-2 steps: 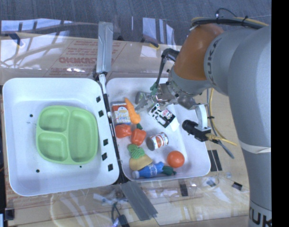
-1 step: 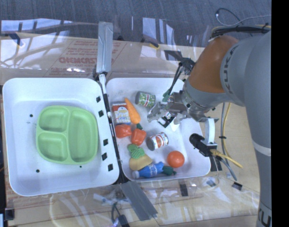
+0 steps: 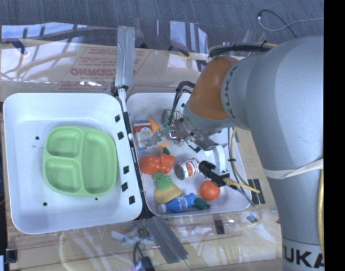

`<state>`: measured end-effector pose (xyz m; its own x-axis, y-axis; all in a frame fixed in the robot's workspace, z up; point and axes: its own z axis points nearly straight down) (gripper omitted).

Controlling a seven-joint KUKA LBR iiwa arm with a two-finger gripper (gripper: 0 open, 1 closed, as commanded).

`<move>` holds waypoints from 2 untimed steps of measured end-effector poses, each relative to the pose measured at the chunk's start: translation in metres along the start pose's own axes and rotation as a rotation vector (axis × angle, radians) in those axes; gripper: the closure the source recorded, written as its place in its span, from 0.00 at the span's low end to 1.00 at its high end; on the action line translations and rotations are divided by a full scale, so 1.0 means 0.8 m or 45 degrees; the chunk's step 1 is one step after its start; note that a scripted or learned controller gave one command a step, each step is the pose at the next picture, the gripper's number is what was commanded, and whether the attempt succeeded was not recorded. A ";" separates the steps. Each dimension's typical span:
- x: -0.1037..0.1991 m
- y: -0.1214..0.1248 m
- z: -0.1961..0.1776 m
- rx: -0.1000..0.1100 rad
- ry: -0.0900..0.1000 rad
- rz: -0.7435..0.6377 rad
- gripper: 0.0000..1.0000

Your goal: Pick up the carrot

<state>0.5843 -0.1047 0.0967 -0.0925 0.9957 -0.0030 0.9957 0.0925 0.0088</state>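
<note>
Fingers (image 3: pixel 167 130) beside carrot (image 3: pixel 154 125).

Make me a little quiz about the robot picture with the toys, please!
1. True or false: the green three-part plastic plate lies in the left white bin.
2. Which toy lies nearest the right bin's front wall? A) blue plastic bottle B) small orange carrot C) round orange-red tomato
3. Fill in: the grey arm's gripper is over the ____ bin.

Key: 1 true; 2 A; 3 right.
</note>
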 end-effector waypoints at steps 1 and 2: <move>0.050 -0.041 -0.121 0.011 0.005 0.028 0.00; 0.003 0.032 0.000 0.001 0.001 0.105 0.00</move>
<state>0.6092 -0.0999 0.0966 -0.0103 0.9999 -0.0018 0.9999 0.0103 0.0081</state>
